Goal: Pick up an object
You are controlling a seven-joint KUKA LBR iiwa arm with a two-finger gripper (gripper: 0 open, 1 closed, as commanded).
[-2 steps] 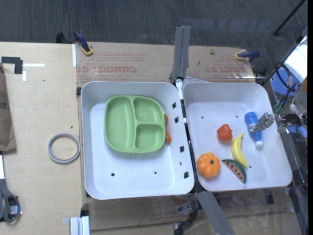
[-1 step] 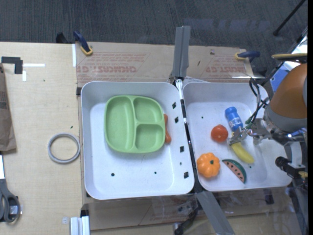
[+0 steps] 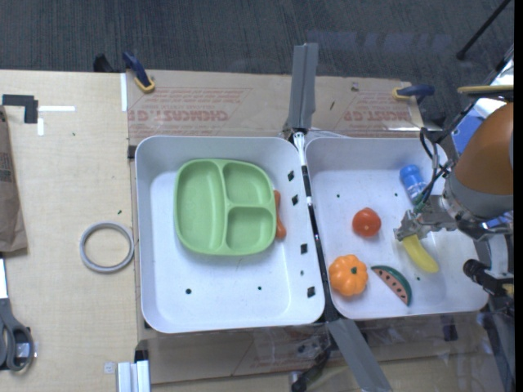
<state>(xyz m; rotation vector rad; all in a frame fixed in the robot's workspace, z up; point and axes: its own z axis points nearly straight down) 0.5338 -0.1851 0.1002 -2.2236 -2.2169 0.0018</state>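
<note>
I read the gripper as low in the right bin, right at the banana, likely the pick target since it lies nearest the arm's side. Jaws: can't tell if released or clenched. Tomato, pumpkin, watermelon slice lie apart, leaving approach room.

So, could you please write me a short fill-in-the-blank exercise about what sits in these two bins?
1. The green divided plate lies in the ____ bin.
2. The gripper is at the ____ banana.
3. The pumpkin lies directly below the ____.
4. The watermelon slice lies right of the ____.

Missing words: left; yellow; tomato; pumpkin
</note>
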